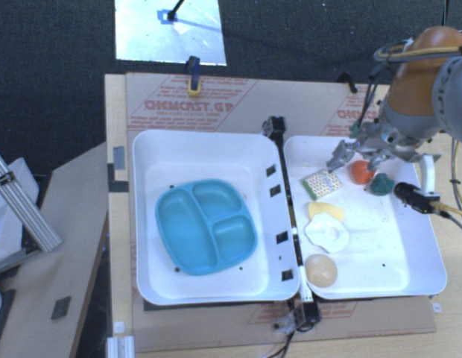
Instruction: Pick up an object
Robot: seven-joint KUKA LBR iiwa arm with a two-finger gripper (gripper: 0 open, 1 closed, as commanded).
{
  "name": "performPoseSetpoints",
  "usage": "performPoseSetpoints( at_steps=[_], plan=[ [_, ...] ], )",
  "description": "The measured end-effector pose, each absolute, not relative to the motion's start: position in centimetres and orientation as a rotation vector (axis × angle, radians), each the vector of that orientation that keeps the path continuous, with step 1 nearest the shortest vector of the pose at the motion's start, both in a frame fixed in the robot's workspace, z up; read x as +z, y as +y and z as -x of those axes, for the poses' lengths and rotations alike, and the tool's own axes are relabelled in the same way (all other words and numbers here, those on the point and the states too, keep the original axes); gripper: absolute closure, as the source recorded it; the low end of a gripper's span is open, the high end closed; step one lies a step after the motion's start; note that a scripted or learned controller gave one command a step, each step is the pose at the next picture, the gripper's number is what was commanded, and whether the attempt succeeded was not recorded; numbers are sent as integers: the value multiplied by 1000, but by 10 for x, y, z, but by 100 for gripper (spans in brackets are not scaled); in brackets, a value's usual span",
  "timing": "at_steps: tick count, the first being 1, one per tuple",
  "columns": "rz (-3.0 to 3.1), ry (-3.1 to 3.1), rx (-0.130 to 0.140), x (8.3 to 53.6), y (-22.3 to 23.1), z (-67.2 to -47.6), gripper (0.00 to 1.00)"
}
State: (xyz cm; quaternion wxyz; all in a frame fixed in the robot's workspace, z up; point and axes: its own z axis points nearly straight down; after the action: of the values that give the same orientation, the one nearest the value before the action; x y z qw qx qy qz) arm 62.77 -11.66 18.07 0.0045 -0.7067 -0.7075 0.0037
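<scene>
Nearest, close to the front edge of the right bin [421, 271] and hard against its left wall, sits a round tan ball-like item [321, 270]. Just behind it lies a flat white piece [327, 233] shaped like a fried egg, and touching that on its far side is a pale yellow wedge [326, 211]. Farther back, still toward the bin's left side, a small checkered block [322, 183] with a green edge lies tilted. In the far part of the same bin an orange-red round object [361, 171] rests beside a dark green lump [381, 184], the two just apart.

The gripper [361, 154] hangs low over that far part, right above the orange-red object, its grey fingers [340, 156] splayed out to either side with nothing seen between them. Whether a fingertip touches the orange-red object cannot be told. Above it the grey arm [417, 121] rises to its orange band [432, 66] at the bench's far right corner.

The left bin [153, 162] holds a light blue divided tray [207, 226], lying flat near its middle, turned a little askew. Between the bins runs a dark strip of clips [283, 200]. Behind both, a cardboard sheet [238, 103] with red lettering covers the bench to its far edge.
</scene>
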Motion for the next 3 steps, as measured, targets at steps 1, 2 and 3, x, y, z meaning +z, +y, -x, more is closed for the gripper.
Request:
performPoseSetpoints(
  at_steps=[1, 2, 3],
  plan=[
    [2219, -2226, -1, 189, -116, -631, 0],
    [2220, -2222, 2, 143, -124, -631, 0],
    [2223, -2223, -3, 94, -124, -632, 0]
  ],
)
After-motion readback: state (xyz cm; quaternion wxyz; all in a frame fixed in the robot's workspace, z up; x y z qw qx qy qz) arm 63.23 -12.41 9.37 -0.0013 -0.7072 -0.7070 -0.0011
